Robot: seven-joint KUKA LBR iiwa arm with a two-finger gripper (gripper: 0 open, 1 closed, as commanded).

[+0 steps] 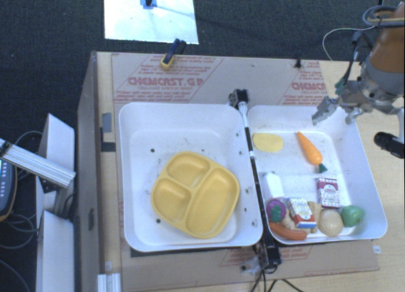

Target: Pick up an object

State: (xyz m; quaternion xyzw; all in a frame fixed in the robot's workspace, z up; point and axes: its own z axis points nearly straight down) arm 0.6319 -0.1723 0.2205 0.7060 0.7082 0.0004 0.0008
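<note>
**Inspector:** Location of the pickable items?

**Assistant:** All in the right bin; taking the carrot as reference, the carrot lies in the bin's upper middle, tip toward the far wall; a flat yellow piece lies to its left, apart from it; a small red carton sits just below it; further below, against the near wall, a green ball, a potato, a sausage, a purple item and a white block crowd together.

**Inspector:** The pincer?

**Assistant:** The pincer hangs above and right of the carrot, over the bin's far rim; fingers spread apart, nothing between them.

**Inspector:** Remainder?

**Assistant:** Well left of the carrot, the left bin contains a yellow divided plate; both bins rest on the surface.
</note>
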